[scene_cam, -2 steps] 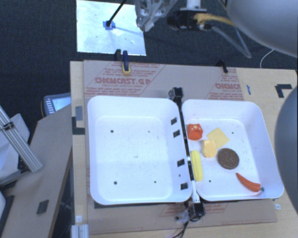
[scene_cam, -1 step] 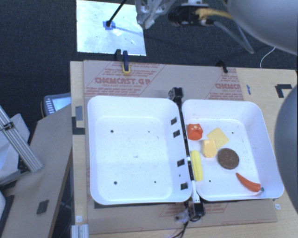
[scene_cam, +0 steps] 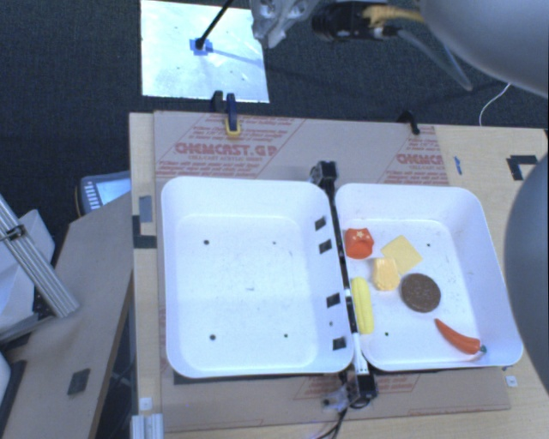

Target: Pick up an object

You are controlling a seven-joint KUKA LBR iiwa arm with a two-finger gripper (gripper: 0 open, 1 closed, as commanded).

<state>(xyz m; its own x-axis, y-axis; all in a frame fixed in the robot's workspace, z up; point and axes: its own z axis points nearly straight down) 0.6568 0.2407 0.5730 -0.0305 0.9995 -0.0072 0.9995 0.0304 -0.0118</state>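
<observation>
Two shallow white plastic bins sat side by side on a brown cardboard-covered bench (scene_cam: 360,137), the left bin (scene_cam: 180,283) and the right bin (scene_cam: 480,249) touching along a central seam fastened with black clips. All the candidate objects lay in the right bin, toward its left and lower portions. A small red-orange toy tomato (scene_cam: 358,243) rested near the upper left, just beside the seam. A flat pale-yellow cheese-like square (scene_cam: 401,254) lay to its right, tilted diamond-wise, with a rounded yellow block (scene_cam: 386,275) just below it. A round brown cookie-like disc (scene_cam: 420,292) sat just right of that block, close enough that contact could not be judged. A long yellow corn-like piece (scene_cam: 363,306) lay lengthwise against the seam wall. A slender red-orange chilli pepper with a green stem (scene_cam: 458,337) lay slanted near the lower right corner. The metallic gripper (scene_cam: 279,21) hung at the top edge of the view, beyond the bench and over a pale floor panel (scene_cam: 171,51), well apart from every object; whether its fingers were spread or pressed together could not be told.
</observation>
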